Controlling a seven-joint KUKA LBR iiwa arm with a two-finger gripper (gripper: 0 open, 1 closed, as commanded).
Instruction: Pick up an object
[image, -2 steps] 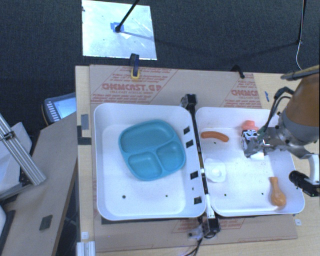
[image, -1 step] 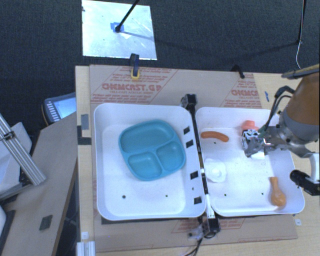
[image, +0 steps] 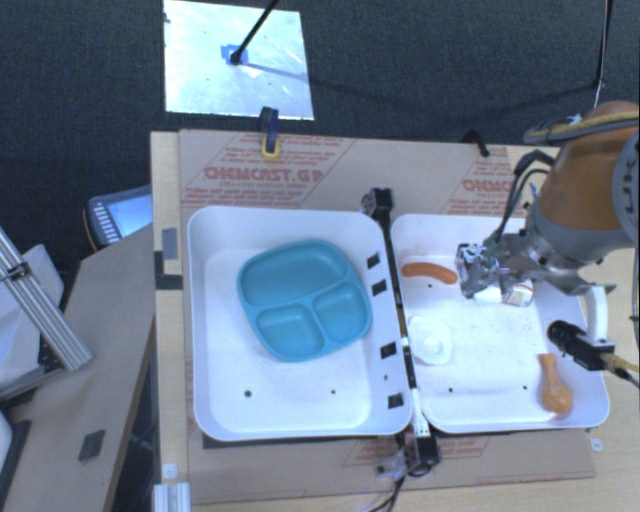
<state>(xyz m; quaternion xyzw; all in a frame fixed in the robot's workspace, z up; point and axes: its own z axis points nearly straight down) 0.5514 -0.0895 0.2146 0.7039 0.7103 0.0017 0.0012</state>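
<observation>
Well, nearest me in the right bin (image: 590, 410), one orange spoon-like piece (image: 553, 385) is lying by the front corner, and one white round lid-like object (image: 430, 340) is sitting further left. One blue three-compartment tray (image: 303, 298) is resting in the left bin (image: 215, 400). Farther back, one orange sausage-shaped toy (image: 430, 271) is lying just left of the gripper (image: 478, 272), which is hovering low; its fingers are too cluttered to tell apart, and a small white item (image: 517, 294) beneath is partly hidden.

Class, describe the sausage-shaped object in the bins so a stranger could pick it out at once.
Look at the right-hand white bin, the one the arm reaches into. Near its far left corner, beside the divider between the bins, lies a small orange sausage. It is slim and straight, unlike the white round piece and the bulb-ended orange piece.
</observation>
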